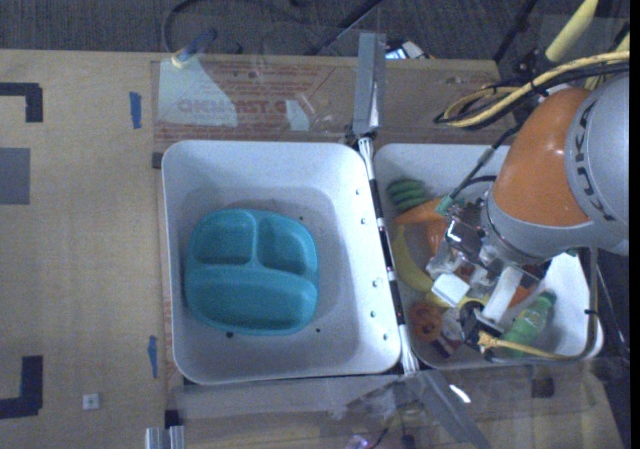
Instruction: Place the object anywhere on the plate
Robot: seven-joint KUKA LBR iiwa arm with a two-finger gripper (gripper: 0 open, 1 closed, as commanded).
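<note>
A teal plate (252, 271) with three compartments lies in the left bin (200, 177). My gripper (462, 289) hangs low in the right bin (572, 279), over a pile of toy food. Around it lie a yellow banana (411, 265), an orange piece (420, 217), a green ridged piece (408, 192) and a green bottle (530, 320). The wrist hides what is under the gripper.
A small orange item with dark marks (426, 318) sits at the right bin's front left. A metal divider rail (382, 237) separates the two bins. Yellow cables (510, 87) run behind the arm at the upper right.
</note>
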